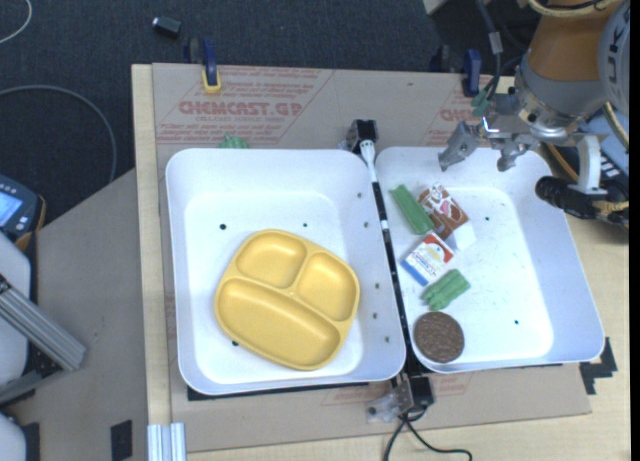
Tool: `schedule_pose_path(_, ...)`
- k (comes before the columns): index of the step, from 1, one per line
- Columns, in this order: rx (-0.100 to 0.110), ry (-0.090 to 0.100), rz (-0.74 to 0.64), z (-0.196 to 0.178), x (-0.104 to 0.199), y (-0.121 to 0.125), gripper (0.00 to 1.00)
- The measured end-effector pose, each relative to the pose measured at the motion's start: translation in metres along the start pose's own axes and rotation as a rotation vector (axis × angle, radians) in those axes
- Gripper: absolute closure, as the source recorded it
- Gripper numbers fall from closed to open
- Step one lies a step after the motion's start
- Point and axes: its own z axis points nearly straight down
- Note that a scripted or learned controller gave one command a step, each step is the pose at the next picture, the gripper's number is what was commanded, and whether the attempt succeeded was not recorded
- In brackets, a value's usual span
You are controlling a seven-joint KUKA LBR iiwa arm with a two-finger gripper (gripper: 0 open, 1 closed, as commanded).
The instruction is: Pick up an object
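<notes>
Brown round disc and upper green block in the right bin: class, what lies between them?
In the camera view, a small carton and another green block.

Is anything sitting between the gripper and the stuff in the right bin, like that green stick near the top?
Nothing visible does. The gripper hangs open above the right bin at its far edge, and bare white floor lies between it and the green stick. The snack packet lies beside the stick, not across the path.

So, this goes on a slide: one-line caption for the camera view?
Open gripper hovers above right bin's far edge; yellow divided plate fills left bin.
</notes>
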Motion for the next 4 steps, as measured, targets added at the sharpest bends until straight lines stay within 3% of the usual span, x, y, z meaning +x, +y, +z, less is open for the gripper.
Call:
schedule_pose_path(1,0.009,0.002,0.001,0.077,0.011,-0.035,0.0)
schedule_pose_path(2,-0.007,0.004,0.006,0.139,-0.014,-0.07,0.0)
schedule_pose_path(3,-0.013,-0.002,0.007,0.135,-0.04,-0.154,0.0)
schedule_pose_path(4,-0.02,-0.005,0.001,0.125,-0.038,-0.15,1.0)
